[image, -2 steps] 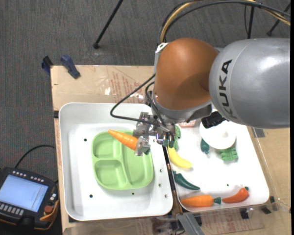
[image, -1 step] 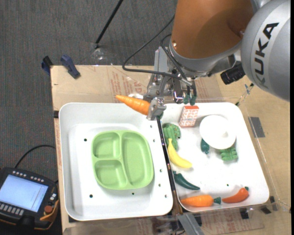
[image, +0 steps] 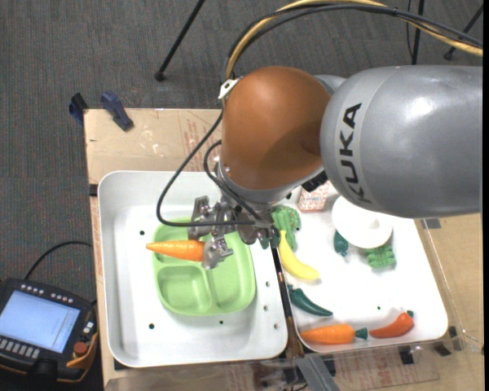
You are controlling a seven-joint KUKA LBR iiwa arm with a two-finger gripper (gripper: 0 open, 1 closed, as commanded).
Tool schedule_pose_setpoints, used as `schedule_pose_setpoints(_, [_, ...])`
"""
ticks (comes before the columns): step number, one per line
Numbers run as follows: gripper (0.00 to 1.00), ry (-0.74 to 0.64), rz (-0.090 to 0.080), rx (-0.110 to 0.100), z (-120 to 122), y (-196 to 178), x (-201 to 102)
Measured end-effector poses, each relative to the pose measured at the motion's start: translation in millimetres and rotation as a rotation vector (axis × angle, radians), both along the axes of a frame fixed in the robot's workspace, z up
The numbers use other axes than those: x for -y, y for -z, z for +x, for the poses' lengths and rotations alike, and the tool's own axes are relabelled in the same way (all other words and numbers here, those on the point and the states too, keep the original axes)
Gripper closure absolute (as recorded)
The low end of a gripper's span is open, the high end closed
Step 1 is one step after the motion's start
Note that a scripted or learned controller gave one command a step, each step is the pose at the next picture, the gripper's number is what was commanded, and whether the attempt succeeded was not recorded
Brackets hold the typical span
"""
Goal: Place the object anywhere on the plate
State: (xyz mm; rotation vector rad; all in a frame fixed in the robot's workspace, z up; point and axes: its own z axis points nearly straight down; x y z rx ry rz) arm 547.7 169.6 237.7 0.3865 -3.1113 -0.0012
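One carrot (image: 177,250) lies crosswise at green plate's (image: 228,292) upper-left rim, long axis left-right, thick end at fingers (image: 214,255); fingers apparently clamped on carrot, plate directly beneath.

Even, bright overhead light; glare on orange band (image: 269,129); soft shadows, slight blur throughout.

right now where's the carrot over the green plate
In the left bin, the carrot lies across the green plate's upper-left rim, its thick end at the gripper.
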Motion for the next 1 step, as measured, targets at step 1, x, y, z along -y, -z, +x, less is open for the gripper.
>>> schedule_pose_setpoints(1, [0.00,0.002,0.001,0.005,1.2,-2.6,0.2])
